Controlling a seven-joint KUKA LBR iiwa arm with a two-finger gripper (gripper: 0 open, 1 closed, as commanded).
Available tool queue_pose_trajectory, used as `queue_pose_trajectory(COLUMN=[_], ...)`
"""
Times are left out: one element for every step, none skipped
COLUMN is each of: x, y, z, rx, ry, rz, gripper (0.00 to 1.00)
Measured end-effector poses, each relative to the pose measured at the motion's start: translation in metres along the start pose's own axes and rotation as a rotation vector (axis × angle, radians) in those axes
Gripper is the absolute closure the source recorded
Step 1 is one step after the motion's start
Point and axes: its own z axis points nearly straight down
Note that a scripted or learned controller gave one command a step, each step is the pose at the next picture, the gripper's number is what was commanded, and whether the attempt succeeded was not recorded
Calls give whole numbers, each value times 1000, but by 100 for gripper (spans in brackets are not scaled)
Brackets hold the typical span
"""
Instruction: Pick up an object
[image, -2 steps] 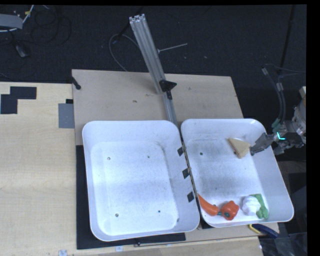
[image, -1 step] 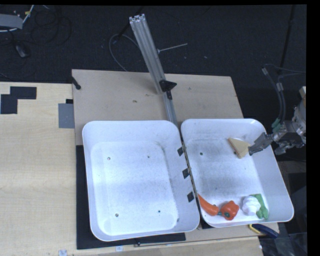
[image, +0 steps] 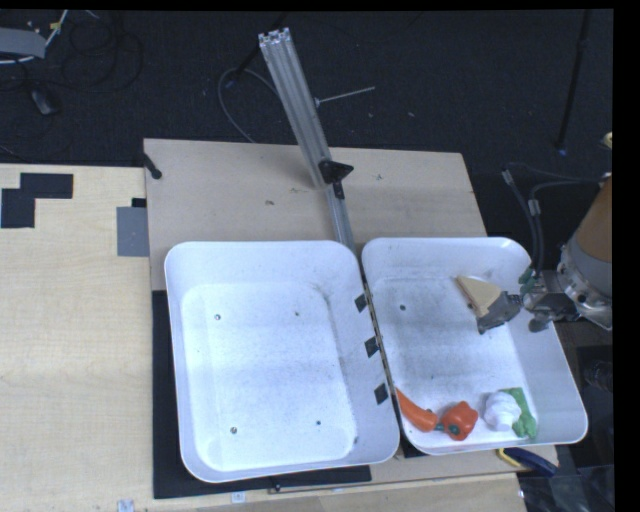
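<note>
My gripper (image: 518, 314) hangs over the right edge of the right bin (image: 440, 262), open, with nothing between its fingers. One dark finger (image: 494, 318) points left, just below a tan wedge-shaped piece (image: 480, 291) lying in the bin's upper right part. Along the bin's front edge lie an orange carrot (image: 415, 411), a red pepper (image: 460, 419), a white garlic-like lump (image: 501, 408) and a green piece (image: 521, 414). None of these front objects is close to the gripper.
The left bin (image: 262, 362) sits beside the right one, with dark clips (image: 370, 345) along the shared rim. A metal rail (image: 305, 120) slants up from between the bins. Cables (image: 530, 205) hang by the arm at the right.
</note>
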Motion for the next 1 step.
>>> queue_pose_trajectory(x=[-3], y=[3], z=[43], rx=[-2], ry=[0], rz=[0], gripper=[0])
